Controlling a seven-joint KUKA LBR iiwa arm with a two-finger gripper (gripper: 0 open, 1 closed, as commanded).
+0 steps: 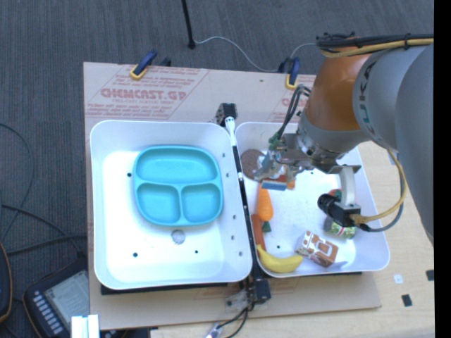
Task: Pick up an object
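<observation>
The robot's gripper [276, 166], its state impossible to tell, hangs in the right white bin [377, 248] above an orange plastic carrot [264, 204], near a yellow banana [279, 261].

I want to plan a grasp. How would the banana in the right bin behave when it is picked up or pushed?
The banana looks smooth and curved, so it may slip or pivot when pinched. It lies against the right bin's front wall beside a carrot, so a push would probably wedge it rather than roll it.

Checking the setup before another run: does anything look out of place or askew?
Nothing stands out. The blue divided plate lies flat in the left bin; the carrot and banana rest loose in the right bin.
</observation>
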